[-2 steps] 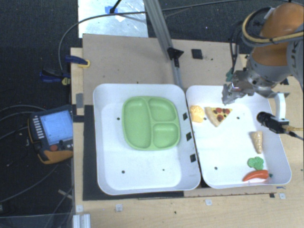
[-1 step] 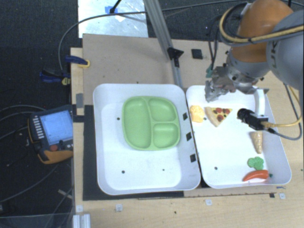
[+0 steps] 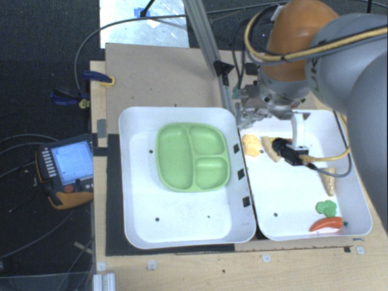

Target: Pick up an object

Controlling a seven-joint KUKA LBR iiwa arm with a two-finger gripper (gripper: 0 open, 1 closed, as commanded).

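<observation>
Closest up, grey arm (image 3: 354,59) hiding right bin (image 3: 291,193) far rim. At that bin's far-left corner, gripper (image 3: 247,115), spread or pressed together: cannot tell. Just beside, inside bin, yellow lump (image 3: 250,144).

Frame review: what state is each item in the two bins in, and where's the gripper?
Green divided plate: flat, right side up in the left bin.
Yellow piece: lying in the right bin, upper left corner.
Pale wedge: lying beside the yellow piece.
Pale strip: lying by the right wall.
Broccoli: resting in the lower right corner.
Red piece: flat below the broccoli.
Gripper: over the yellow piece.
</observation>
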